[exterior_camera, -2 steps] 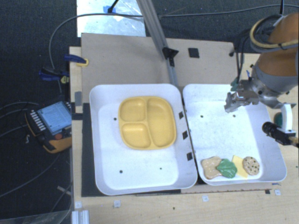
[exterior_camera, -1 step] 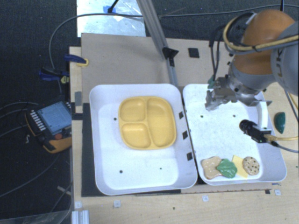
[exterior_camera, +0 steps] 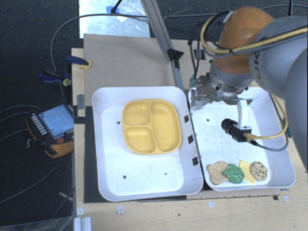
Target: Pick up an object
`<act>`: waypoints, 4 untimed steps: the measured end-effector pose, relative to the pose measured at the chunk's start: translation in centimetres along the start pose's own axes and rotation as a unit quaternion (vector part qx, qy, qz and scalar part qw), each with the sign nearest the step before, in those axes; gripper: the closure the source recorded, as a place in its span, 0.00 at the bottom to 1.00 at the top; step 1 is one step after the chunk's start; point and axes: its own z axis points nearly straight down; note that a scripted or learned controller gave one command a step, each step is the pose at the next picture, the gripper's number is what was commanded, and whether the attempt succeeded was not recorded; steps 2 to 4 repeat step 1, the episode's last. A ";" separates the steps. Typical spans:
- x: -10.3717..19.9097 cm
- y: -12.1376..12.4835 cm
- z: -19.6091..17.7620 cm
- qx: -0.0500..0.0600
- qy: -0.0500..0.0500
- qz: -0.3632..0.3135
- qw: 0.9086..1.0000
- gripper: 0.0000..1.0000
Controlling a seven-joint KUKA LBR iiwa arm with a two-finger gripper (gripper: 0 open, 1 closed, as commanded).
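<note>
Several toy foods lie in a row at the near edge of the right bin (exterior_camera: 279, 129): a tan toast slice (exterior_camera: 217, 172), a green leaf piece (exterior_camera: 234, 173), a yellow cheese wedge (exterior_camera: 246, 168) and a round cookie (exterior_camera: 259, 170). My gripper (exterior_camera: 198, 98) hangs over the far left corner of the right bin, close to the wall between the bins. It is well away from the foods, with nothing seen in it. The arm's orange band and grey body cover the bin's far side.
A yellow divided plate (exterior_camera: 151, 126) sits in the left bin (exterior_camera: 108, 172). A black cylinder with a yellow cable (exterior_camera: 233, 128) hangs over the middle of the right bin. A metal pole (exterior_camera: 161, 30) slants in from the top. Tools and a blue device (exterior_camera: 54, 121) lie left of the bench.
</note>
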 end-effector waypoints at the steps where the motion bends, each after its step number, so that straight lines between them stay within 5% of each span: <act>1: 4.7 0.7 1.6 0.001 0.000 0.000 1.000 1.00; 4: 4.7 0.7 1.6 0.001 0.000 0.000 1.000 1.00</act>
